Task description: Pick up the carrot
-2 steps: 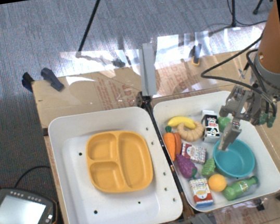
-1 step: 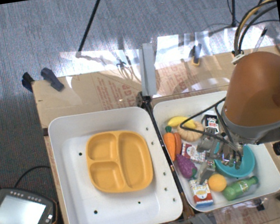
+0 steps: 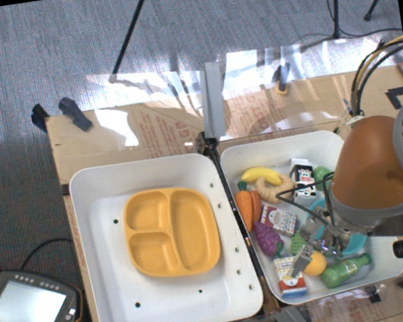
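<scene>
The carrot (image 3: 247, 208) is orange with a green top and lies along the left wall of the right bin (image 3: 282, 146), next to a yellow banana (image 3: 261, 176). My gripper (image 3: 314, 241) hangs low over the middle of that bin, to the right of the carrot and below it in the view, apart from it. It sits among the toys there, above an orange-yellow ball (image 3: 314, 263). The big orange wrist band (image 3: 369, 168) covers the bin's right side.
The left bin (image 3: 92, 189) holds a yellow divided plate (image 3: 172, 231). Around the gripper lie a purple eggplant (image 3: 268, 238), a small carton (image 3: 280, 220), a milk box (image 3: 303, 176), a green bottle (image 3: 348, 270) and a red-and-white box (image 3: 289, 275). A tablet (image 3: 30, 316) sits at bottom left.
</scene>
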